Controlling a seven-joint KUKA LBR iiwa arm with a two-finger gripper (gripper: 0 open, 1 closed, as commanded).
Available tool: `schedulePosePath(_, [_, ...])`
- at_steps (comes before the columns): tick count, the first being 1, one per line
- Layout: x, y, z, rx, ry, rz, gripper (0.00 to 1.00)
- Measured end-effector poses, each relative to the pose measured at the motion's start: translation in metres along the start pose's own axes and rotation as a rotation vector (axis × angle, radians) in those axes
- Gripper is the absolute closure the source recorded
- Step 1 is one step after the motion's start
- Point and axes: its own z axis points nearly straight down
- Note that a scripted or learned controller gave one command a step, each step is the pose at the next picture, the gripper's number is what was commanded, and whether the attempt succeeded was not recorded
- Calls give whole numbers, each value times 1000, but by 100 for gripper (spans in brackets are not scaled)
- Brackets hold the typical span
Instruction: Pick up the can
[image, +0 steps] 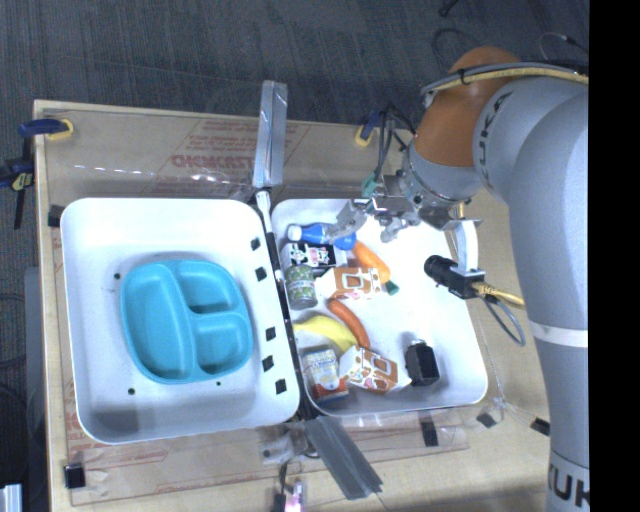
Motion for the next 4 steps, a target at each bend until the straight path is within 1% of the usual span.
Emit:
schedulePosePath(1, [-21,34,-25,-4,0,139,0])
schedulePosePath(2, [2,-17,78,-2,0,392,0])
schedulePosePath(3, [30,-73,98,-49,-10,512,0])
schedulePosePath(4, [12,-103,101,-42,-8,498,0])
